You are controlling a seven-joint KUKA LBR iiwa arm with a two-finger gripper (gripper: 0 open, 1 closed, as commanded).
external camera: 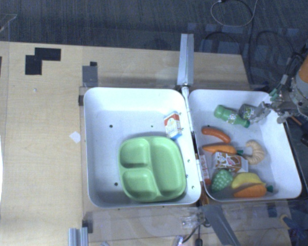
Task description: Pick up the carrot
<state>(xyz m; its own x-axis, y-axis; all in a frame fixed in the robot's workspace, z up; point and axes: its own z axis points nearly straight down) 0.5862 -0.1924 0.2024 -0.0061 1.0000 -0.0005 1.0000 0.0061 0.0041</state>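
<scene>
Looking down at the desk (pixel 41 137), I see 2 white bins side by side. The carrot (pixel 219 148) lies flat in the right bin (pixel 292 176), near the middle, with its green top pointing toward a beige shell-like toy (pixel 256 151). A red-orange sausage (pixel 216 134) sits just above it, and a small picture box (pixel 227 162) touches it from below. A second orange veggie (pixel 251 190) lies by the front wall, next to a yellow banana (pixel 248 179).

I think the carrot is a light, hard plastic toy, smooth and a bit slippery. The best place to grab looks like the fat middle, squeezing across the short way.

The arm comes in from the right, with its orange band up at the edge. The pincer (pixel 260 111) hangs low over the back of the right bin, right beside a green bottle (pixel 231 115). I cannot tell if it is open or closed. It is well apart from the carrot.
</scene>
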